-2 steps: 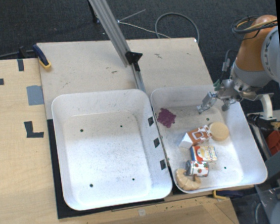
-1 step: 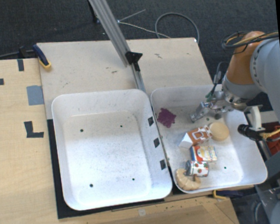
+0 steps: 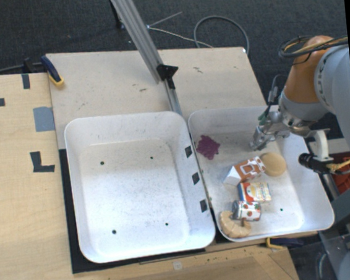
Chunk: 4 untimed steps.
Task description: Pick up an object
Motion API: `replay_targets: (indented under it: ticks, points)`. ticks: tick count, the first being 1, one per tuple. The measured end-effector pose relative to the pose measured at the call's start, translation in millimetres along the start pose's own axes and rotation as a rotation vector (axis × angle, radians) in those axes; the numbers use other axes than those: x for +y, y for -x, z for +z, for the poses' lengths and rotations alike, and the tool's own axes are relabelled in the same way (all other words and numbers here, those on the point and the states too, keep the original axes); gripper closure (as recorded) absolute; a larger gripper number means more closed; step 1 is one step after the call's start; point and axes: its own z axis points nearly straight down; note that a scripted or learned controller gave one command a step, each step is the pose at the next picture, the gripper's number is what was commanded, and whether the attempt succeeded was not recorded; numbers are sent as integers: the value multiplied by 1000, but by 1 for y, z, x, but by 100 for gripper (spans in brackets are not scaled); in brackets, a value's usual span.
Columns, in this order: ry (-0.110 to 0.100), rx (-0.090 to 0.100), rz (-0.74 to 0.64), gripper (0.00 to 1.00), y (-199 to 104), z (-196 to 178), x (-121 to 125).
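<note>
the landmark here is the right-hand shallow white plastic bin [image 3: 307,212], which lies just beside the left-hand shallow white plastic bin [image 3: 82,177] on the bench, their inner rims touching. the grey arm with the orange band [image 3: 308,79] reaches over the right bin's far right side, and its metal two-finger gripper [image 3: 261,143] hangs low inside that bin near its far right part, just above the objects; whether it is released or clenched cannot be told at this size, and nothing can be seen between its tips. toward the bin's far left part lies a small purple crumpled piece [image 3: 208,146], apart from the rest. near the bin's middle sits a white and orange small carton [image 3: 248,169], tilted, and just beside it toward the bin's right wall a tan rounded bun-like object [image 3: 274,164], the nearest thing to the gripper and just below it in the view. nearer the bin's front edge is a yellow and red printed packet [image 3: 255,192], touching or nearly touching the carton. below that lies a small white, red and dark printed box [image 3: 244,211], and at the bin's front left corner a pale brown ring-shaped pastry-like object [image 3: 234,226], pressed against the box. a grey metal pole [image 3: 142,37] runs from the far edge of the view down to the junction of the two bins.
</note>
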Motion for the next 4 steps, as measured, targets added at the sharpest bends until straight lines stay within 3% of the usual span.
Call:
replay_targets:
  ticks: [3, 4]
  points:
    - [10, 0, 3, 100, 1, -115, 5]
    - [6, 3, -2, 100, -57, -123, 14]
